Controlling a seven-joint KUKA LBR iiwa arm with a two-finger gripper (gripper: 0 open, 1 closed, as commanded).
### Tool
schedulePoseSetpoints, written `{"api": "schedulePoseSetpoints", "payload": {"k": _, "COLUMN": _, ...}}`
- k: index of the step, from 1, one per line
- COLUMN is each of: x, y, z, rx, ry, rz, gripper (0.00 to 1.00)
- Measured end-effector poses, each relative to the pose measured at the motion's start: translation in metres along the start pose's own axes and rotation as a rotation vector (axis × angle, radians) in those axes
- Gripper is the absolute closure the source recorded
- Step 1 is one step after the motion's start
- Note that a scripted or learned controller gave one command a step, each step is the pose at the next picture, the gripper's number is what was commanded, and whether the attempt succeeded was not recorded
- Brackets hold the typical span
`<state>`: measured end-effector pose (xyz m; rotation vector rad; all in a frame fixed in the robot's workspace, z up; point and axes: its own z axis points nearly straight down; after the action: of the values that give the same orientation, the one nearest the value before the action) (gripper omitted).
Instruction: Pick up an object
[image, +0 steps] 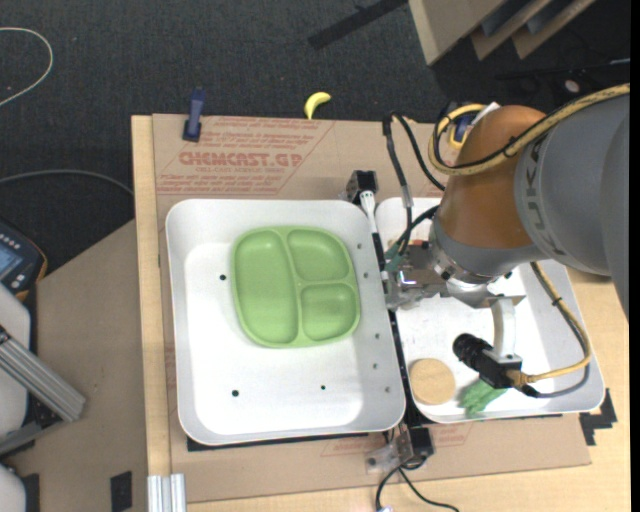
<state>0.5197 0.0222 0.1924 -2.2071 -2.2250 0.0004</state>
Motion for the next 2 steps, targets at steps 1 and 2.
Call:
{"api": "schedulePoseSetpoints", "payload": {"k": 1, "x": 0.126, "y": -0.015, "z": -0.121, "rx": -0.019, "ry": 0.004, "rz": -0.009, "gripper": 1.0}}
{"api": "schedulePoseSetpoints", "payload": {"k": 2, "x": 0.074, "y": -0.028, "z": -0.291, "rx": -0.025, "ry": -0.001, "rz": 0.009, "gripper": 1.0}}
